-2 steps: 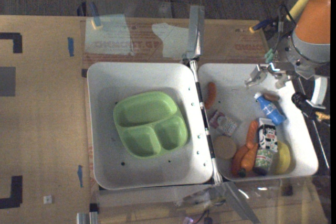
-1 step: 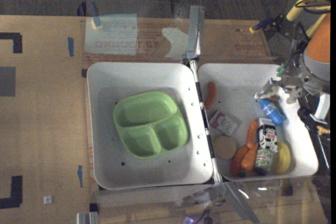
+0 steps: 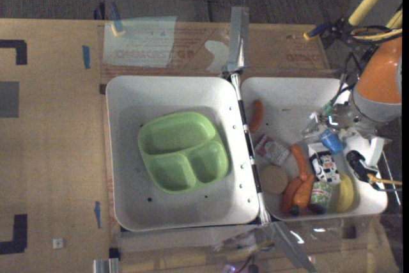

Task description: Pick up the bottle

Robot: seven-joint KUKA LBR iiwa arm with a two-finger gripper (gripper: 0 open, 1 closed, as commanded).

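Gripper (image 3: 339, 117) low over the right bin (image 3: 281, 94), reaching in under the orange band of my arm (image 3: 382, 77). Its tips are lost in wrist hardware and glare, so open or closed: cannot tell. Nothing seen held.

Landmark: the small carton (image 3: 324, 167) with dark print.

- Bottle (image 3: 326, 137): touching or just above the carton's upper edge. Clear body, blue end. Lying down, not upright.
- Long axis, as best I can read it: slanted, with the clear body running up and left of the carton and the blue end down and right, nearest the carton. Clear plastic is hard to trace on the white floor, so low confidence.
- Gripper sits just above and right of the carton, so the bottle lies just down and left of it, very near, perhaps partly beneath.
- Carrots (image 3: 299, 162) just left of the carton; banana (image 3: 346, 194) below right.
- Green plate (image 3: 184, 151) well left of the carton, in the other bin.

Judgement: a short shift toward the carton, with the closing line set across that slant. Crowding from the carton is the main risk.
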